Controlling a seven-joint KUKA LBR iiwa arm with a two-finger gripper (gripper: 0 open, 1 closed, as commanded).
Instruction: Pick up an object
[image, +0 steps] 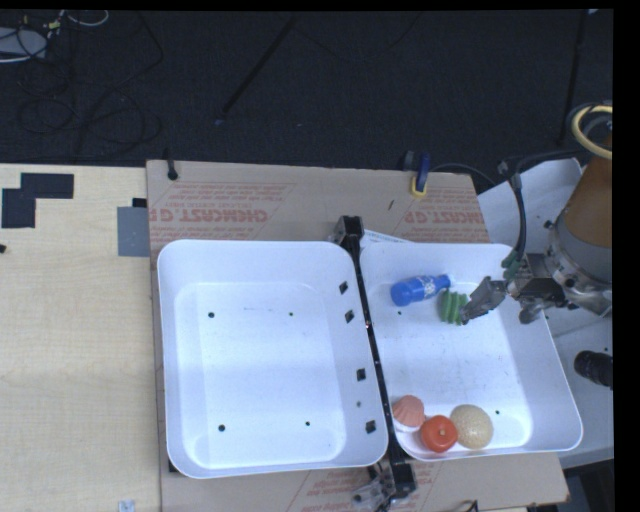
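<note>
Fingers reach into the right bin, touching a green object; we cannot tell their spread. Blue bottle lies just beside.

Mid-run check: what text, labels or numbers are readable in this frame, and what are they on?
"CHEMCRET. G P": red print on the cardboard sheet under the bins, seen upside down and blurred, so the reading is uncertain.
A second red print on the same cardboard, near the clip: too blurred to read.
Red print on the cardboard's bottom edge: unreadable.
Blue bottle: no legible label.
</note>
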